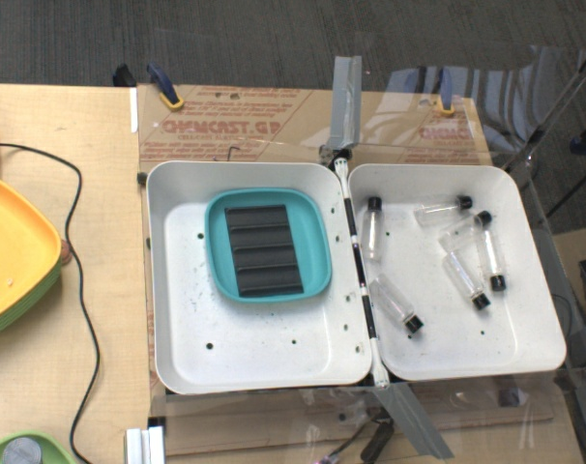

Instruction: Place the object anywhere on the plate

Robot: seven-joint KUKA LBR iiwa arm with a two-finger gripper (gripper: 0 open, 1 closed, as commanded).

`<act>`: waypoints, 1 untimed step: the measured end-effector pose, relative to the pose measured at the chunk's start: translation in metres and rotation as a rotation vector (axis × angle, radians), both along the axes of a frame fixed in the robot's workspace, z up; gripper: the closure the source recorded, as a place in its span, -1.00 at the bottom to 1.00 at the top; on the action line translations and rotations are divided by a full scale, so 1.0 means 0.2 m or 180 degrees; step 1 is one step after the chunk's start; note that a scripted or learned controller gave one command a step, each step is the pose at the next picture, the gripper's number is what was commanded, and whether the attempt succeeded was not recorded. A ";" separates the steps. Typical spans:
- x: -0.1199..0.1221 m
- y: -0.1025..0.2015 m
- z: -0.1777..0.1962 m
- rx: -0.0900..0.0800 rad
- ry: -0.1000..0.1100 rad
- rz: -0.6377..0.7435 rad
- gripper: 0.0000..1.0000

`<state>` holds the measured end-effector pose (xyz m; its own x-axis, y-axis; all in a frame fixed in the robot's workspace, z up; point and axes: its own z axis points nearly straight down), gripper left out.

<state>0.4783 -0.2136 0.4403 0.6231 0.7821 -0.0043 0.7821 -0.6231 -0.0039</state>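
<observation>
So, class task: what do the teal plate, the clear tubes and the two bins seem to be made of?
The teal plate: probably plastic, smooth and evenly coloured, with a soft sheen; its dark ribbed insert looks matte, perhaps rubber. The clear tubes: transparent plastic or glass, hard to tell which, with black caps. The left bin and right bin: glossy white, likely moulded plastic, with rounded corners and light glare.

The plate (269,245) lies in the left bin (177,327); tubes (399,309) in the right bin (535,346).
</observation>
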 end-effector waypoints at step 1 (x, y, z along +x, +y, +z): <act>0.09 -0.01 0.00 -0.0005 -0.0003 -0.0347 -1.00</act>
